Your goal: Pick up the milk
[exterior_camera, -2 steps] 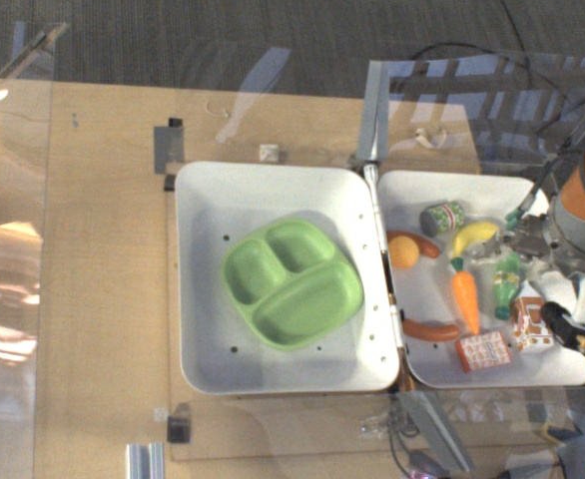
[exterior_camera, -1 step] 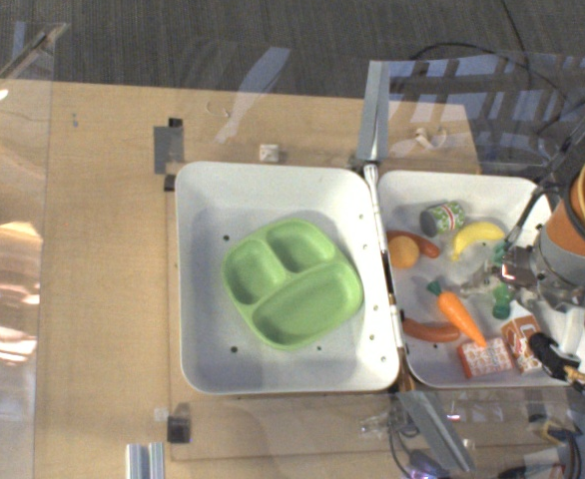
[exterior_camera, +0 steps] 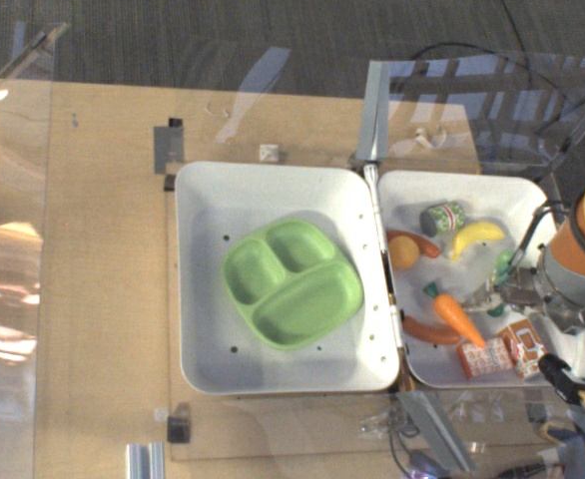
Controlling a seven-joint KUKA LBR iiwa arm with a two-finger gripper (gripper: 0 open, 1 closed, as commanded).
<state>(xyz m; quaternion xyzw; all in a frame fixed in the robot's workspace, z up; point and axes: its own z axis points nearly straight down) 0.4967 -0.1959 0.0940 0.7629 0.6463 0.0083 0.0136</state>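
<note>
The milk (exterior_camera: 494,353) is a small orange-red and white carton lying on its side in the front right corner of the right bin (exterior_camera: 492,190). The arm comes in from the right, its orange band (exterior_camera: 584,236) above the bin's right rim. My gripper (exterior_camera: 506,300) hangs low over the bin, just behind the milk and to the right of a carrot (exterior_camera: 458,318). Nothing is seen held in it.
The right bin also holds a small can (exterior_camera: 444,215), a banana (exterior_camera: 477,236), an orange (exterior_camera: 404,253), a red sausage (exterior_camera: 428,332) and a green item (exterior_camera: 505,264). A green divided plate (exterior_camera: 291,283) lies in the left bin (exterior_camera: 203,267). Cables run at the front right.
</note>
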